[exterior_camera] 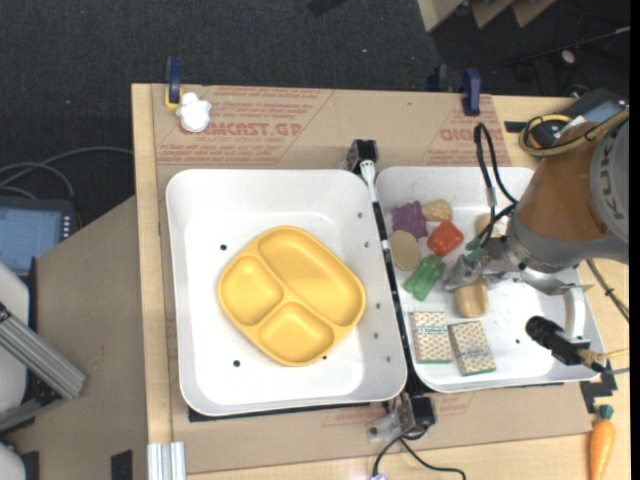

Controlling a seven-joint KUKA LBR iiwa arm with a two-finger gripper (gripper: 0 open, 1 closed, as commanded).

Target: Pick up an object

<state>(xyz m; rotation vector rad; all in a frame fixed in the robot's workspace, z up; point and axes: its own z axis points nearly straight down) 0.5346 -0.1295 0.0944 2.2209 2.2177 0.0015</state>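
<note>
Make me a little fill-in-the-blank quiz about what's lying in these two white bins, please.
1. The yellow plastic plate with three compartments lies in the ____ bin.
2. The two small patterned packets lie side by side in the ____ bin.
3. The red toy piece sits just above a ____ toy piece.
4. The arm's tool is over the ____ bin.

Missing words: left; right; green; right

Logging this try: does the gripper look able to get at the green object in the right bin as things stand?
Probably yes. The gripper hangs low in the right bin, just right of the green object, whose top lies uncovered. The red object and beige piece crowd it, so a clean grasp is uncertain.
</note>
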